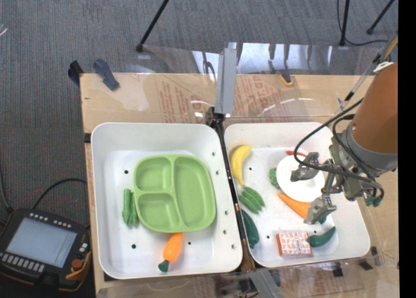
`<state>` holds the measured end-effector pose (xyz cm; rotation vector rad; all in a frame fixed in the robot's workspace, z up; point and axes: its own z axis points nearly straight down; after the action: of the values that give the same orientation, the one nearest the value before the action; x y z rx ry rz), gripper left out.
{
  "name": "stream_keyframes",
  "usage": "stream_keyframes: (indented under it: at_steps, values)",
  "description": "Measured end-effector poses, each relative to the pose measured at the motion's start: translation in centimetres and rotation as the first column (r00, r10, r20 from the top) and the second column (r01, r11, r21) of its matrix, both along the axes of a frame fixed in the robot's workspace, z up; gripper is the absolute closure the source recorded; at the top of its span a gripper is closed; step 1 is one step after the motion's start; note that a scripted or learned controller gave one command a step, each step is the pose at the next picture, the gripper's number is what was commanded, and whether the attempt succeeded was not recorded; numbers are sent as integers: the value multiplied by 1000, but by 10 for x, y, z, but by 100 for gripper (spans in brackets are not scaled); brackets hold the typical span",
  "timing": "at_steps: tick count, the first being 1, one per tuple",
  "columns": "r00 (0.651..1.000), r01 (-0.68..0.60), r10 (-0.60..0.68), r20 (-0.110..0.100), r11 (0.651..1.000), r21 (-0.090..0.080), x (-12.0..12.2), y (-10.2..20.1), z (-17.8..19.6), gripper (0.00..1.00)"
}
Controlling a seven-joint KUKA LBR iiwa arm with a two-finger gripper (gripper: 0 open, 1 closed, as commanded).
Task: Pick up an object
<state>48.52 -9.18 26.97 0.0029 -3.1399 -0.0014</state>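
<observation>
You look down from one fixed camera above the bench (149, 92), tilted so the far edge sits toward the top of frame and grey carpet shows beyond it. It stands far enough back that both the left bin (104, 160) and right bin (351, 225) fit whole, side by side. The arm (383, 115) enters from your right, close and large in frame.

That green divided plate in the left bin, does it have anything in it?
Empty. All three compartments of the green divided plate show bare green; the green beans and carrot lie beside it in the left bin.
</observation>
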Motion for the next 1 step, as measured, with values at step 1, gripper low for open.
stream_keyframes:
  at_steps: [1]
  values:
    - [1000,-14,14,-10,1000,2,43,-3,-90,0]
